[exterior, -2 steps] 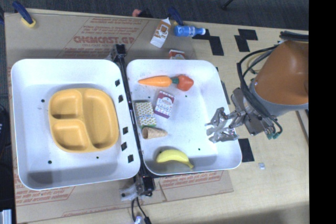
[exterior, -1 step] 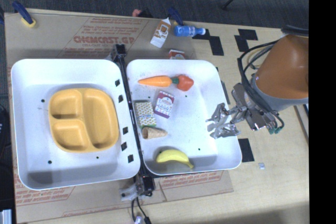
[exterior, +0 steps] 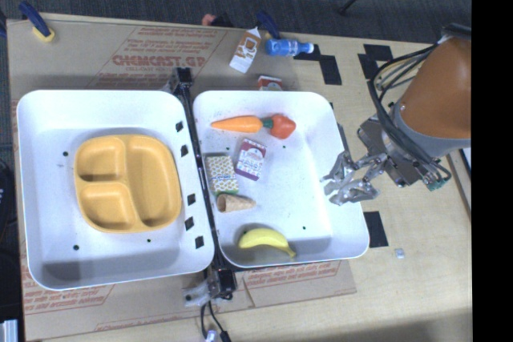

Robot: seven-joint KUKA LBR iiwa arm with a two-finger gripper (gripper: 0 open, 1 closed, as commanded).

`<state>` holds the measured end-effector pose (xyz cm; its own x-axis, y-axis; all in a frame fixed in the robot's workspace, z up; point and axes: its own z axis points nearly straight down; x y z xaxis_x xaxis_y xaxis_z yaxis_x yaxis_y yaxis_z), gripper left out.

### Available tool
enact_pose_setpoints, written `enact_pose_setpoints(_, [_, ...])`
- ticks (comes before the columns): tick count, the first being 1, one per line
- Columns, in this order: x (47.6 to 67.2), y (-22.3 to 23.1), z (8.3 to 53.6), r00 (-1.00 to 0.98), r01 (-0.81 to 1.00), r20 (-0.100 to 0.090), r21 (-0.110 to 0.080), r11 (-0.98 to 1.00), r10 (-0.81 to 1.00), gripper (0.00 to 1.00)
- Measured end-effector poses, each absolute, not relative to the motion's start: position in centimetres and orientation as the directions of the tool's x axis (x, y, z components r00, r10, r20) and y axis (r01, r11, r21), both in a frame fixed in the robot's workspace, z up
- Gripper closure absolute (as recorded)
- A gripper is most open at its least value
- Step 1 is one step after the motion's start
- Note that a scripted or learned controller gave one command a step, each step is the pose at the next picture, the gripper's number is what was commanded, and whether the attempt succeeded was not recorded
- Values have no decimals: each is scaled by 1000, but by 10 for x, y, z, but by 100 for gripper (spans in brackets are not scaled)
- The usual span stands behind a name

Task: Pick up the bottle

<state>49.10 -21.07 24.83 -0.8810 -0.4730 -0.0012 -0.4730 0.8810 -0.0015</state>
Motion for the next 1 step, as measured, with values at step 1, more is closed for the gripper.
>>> enact_pose_setpoints(1, [492,-211,213,-912,-411,1,1,912,-411,100])
